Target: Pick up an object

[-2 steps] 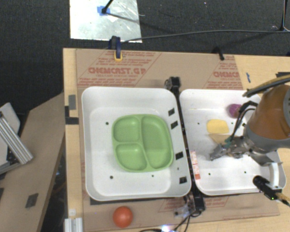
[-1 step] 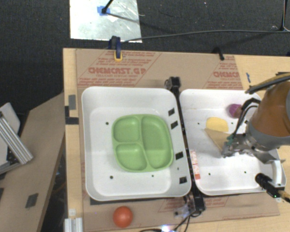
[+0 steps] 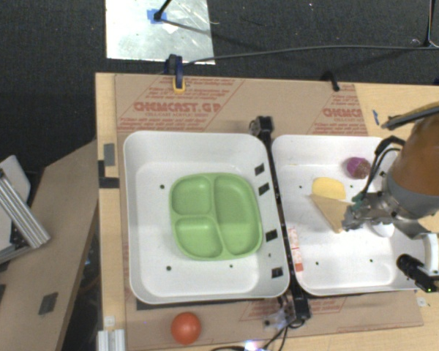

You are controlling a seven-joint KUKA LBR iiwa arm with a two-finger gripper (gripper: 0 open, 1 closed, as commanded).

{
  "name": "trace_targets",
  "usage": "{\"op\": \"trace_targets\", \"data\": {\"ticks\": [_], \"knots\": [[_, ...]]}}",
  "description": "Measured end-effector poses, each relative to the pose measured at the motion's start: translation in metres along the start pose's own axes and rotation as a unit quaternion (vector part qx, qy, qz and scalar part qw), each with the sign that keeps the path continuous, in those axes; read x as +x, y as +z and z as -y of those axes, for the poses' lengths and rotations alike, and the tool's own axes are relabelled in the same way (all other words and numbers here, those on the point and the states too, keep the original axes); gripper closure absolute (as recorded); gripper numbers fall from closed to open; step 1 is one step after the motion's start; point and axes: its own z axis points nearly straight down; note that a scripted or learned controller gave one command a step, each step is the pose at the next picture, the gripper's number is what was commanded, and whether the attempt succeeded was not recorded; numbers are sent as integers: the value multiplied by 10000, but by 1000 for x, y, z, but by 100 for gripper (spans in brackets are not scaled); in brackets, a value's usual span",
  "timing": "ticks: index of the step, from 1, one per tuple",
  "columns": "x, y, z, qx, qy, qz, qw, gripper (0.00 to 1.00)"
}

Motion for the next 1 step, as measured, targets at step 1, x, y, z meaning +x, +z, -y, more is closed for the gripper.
{"op": "trace_targets", "data": {"ticks": [1], "knots": [[1,-43,-2,-6,0,2,10000,100]]}}
